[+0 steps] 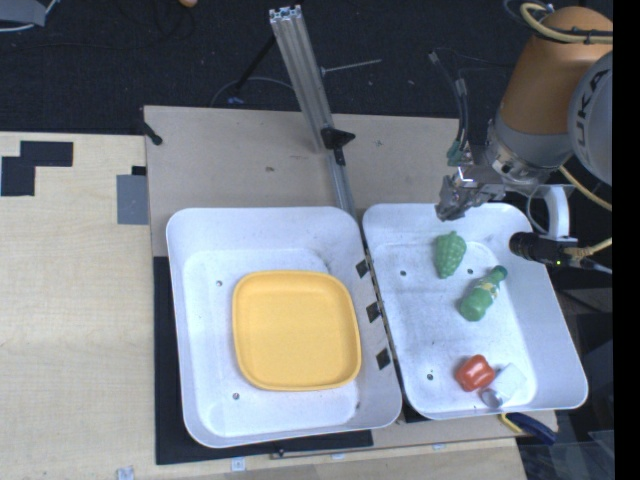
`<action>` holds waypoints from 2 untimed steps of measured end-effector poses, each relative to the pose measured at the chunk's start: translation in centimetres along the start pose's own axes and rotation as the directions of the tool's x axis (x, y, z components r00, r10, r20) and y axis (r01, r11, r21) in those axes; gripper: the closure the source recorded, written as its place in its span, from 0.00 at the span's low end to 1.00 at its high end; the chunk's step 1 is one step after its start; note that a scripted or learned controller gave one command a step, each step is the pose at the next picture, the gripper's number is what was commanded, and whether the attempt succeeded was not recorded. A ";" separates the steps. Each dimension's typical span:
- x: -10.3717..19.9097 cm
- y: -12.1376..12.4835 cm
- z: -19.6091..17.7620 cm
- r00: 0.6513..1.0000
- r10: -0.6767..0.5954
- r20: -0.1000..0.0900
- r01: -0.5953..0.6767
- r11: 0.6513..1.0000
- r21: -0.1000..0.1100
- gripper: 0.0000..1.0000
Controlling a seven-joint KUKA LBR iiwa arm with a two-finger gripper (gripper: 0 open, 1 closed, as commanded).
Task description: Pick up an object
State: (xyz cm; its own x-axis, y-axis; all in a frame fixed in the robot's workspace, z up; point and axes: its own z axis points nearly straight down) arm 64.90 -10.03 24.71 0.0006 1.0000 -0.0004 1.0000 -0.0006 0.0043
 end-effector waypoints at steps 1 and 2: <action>-0.1 0.1 -4.0 1.000 0.000 0.000 0.000 1.000 0.001 1.00; 4.4 -1.1 -2.1 1.000 -0.003 -0.001 0.003 1.000 0.006 1.00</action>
State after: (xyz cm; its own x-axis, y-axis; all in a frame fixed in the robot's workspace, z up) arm 63.80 -5.60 26.77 -0.0023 1.0000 0.0007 1.0000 0.0023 -0.0013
